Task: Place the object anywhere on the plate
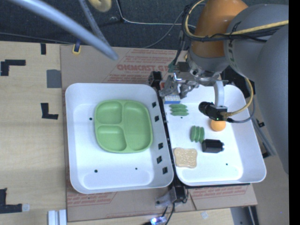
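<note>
A green sectioned plate (123, 125) lies in the left white bin (79, 172). The right bin (243, 170) holds a green pea pod (178, 109), a second green pod (197, 133), a slice of toast (185, 157), a black block (213, 146) and an orange piece (217, 124). My gripper (174, 90) hangs over the right bin's far left corner, just above the first pea pod. Nothing shows between its fingers.
A divider wall (161, 135) with black clips separates the two bins. A grey pole (70, 18) crosses the top left. Cables run behind the bins. The arm's body fills the upper right.
</note>
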Robot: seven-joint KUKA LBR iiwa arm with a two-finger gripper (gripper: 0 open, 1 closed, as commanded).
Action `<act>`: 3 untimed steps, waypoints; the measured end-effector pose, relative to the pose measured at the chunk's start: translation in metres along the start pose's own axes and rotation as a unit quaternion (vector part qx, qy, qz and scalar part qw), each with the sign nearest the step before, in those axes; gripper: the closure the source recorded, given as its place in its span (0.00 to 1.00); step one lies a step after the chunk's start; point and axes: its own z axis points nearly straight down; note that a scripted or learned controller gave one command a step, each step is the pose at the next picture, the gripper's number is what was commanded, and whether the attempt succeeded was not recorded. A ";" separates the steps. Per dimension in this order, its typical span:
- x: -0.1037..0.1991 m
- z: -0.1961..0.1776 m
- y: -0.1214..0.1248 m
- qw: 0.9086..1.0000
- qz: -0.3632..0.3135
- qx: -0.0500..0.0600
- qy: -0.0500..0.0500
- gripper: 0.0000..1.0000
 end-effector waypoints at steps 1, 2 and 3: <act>0.052 0.012 0.001 1.000 0.000 0.000 0.000 1.00; 0.114 0.021 -0.011 1.000 0.000 0.000 0.000 1.00; 0.172 0.018 -0.010 1.000 -0.001 -0.001 0.000 1.00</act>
